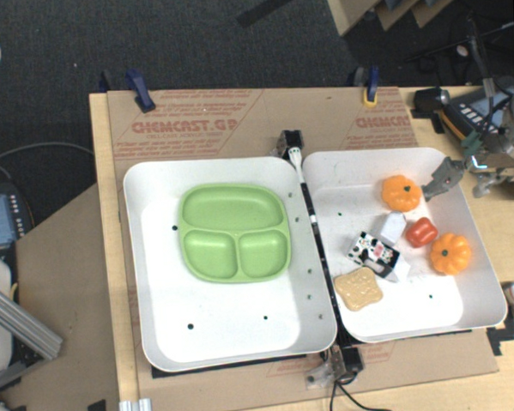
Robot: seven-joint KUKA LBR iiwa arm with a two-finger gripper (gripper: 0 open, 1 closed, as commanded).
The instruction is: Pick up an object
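The right bin (468, 305) holds several small objects. An orange pumpkin (400, 193) lies near its back, and a second orange pumpkin (450, 254) lies nearer the front right. Between them are a red pepper-like piece (421, 231) and a white block (392, 228). A black-and-white patterned object (373, 252) sits beside a tan cracker-shaped piece (358, 289). My gripper (445, 178) reaches in from the right, just right of the back pumpkin and over the bin's far right rim. Nothing shows between its tips.
The left bin (160, 317) holds a green divided plate (234, 232). Both bins rest on a cardboard-covered board held by clamps (139, 90) at the back. Cables and equipment (471, 116) crowd the right rear.
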